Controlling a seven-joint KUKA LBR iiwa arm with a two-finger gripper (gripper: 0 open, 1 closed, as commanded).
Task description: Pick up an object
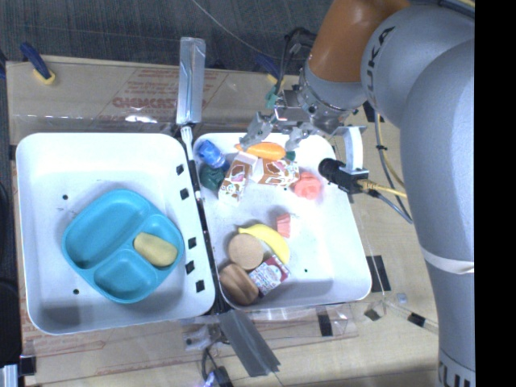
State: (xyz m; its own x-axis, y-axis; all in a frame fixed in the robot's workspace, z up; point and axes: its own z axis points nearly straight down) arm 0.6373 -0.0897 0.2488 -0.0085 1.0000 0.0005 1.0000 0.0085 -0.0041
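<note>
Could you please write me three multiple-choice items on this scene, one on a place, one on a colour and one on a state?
1. Where does the yellow potato-like piece lie?
A. On the blue divided plate in the left bin
B. In the right bin
C. On the bench

2. What colour is the piece right under the gripper?
A. Green
B. Orange
C. Black

3. How does the gripper stand?
A. Over the left bin
B. Over the far end of the right bin, above the orange piece
C. Outside both bins

Key: 1 A, it rests in a plate compartment; 2 B, orange shows below it; 3 B, it hangs above the far clutter.
</note>
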